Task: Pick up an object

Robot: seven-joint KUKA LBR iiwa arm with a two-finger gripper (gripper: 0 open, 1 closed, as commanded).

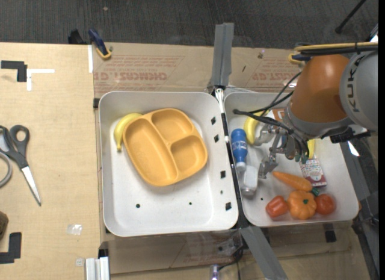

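**Ana:** Two white bins sat side by side on the tabletop [54,152], and well off to the left a pair of scissors [23,158] lay on the bare wood, out of play.

**Ben:** What did the left bin [162,221] carry?

**Ana:** An orange divided plate [165,146], tilted, with a yellow banana [122,129] tucked just beside its upper-left rim, partly under it. My guess was they had been dropped there, not arranged.

**Ben:** And past the divider?

**Ana:** Everything worth picking was in the right bin [258,215]. A bottle with a blue top [242,155] lay lengthwise against that bin's left wall. Near the front were a carrot [292,180], a red tomato [276,207] touching a small orange pumpkin [301,205], and a second tomato [325,204] on the pumpkin's other side. A small printed packet [313,170] lay just behind the carrot.

**Ben:** Where was the arm?

**Ana:** It reached in from the right, its orange band [322,89] looming over the bin's back half, wrist pointed down. The end effector [278,152] was between the bottle and the packet, just above the carrot's left end.

**Ben:** Gripping anything?

**Ana:** I couldn't tell whether it was open or closed, with cables and metal crowding that spot, and I saw nothing held. I judged the pick not yet made, with the carrot or the bottle the likeliest candidates.
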